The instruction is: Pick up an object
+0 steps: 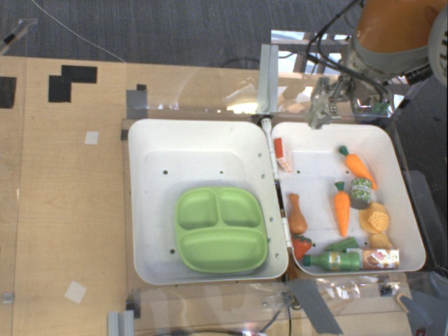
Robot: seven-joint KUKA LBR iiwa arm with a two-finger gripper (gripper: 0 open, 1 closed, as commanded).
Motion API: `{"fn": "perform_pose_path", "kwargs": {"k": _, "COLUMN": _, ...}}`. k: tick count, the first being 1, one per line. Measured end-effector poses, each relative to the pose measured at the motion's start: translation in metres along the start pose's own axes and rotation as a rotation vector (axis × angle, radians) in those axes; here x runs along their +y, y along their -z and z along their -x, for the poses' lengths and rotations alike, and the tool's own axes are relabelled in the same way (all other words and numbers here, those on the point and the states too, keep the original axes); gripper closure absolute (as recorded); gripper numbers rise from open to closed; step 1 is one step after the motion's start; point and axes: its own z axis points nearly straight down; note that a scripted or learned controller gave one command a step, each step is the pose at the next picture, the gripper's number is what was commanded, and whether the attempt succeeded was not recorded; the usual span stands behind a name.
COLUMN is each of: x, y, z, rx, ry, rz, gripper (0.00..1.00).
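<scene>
Hovering above the far rim of the right bin, the claw carried nothing between its fingers; whether those fingers were spread or closed could not be determined at this angle. The grey arm with its orange band reached in from the right and sat high over the far right corner of the surface.

Task status, as judged from the layout: no object had been lifted. Descent, grasp and lift all remained to be done.

Candidate objects all lay in the right bin, below and well apart from the claw:

- A small red-and-white packet lay closest to the claw, just beside the divider between the bins.
- An orange carrot lay tilted at the far right, and a second carrot lay near the bin's middle.
- A small dark green can sat between the two carrots, touching or nearly touching both.
- A brown drumstick-shaped piece lay near the divider.
- A green bottle lay on its side along the near wall (with a red-and-green item at its neck end that was too small to identify).
- Yellow waffle-like pieces sat by the right wall.

The left bin held a green divided plate.
</scene>
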Motion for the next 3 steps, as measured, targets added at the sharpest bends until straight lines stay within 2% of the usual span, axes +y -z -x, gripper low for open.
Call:
{"fn": "perform_pose_path", "kwargs": {"k": 1, "x": 0.001, "y": 0.014, "z": 0.003, "rx": -0.011, "ry": 0.002, "rz": -0.001, "gripper": 1.00}}
{"fn": "perform_pose_path", "kwargs": {"k": 2, "x": -0.022, "y": 0.026, "z": 0.012, "rx": 0.011, "ry": 0.046, "rz": -0.001, "gripper": 1.00}}
{"fn": "perform_pose_path", "kwargs": {"k": 3, "x": 0.055, "y": 0.047, "z": 0.020, "rx": 0.010, "ry": 0.008, "rz": 0.004, "gripper": 1.00}}
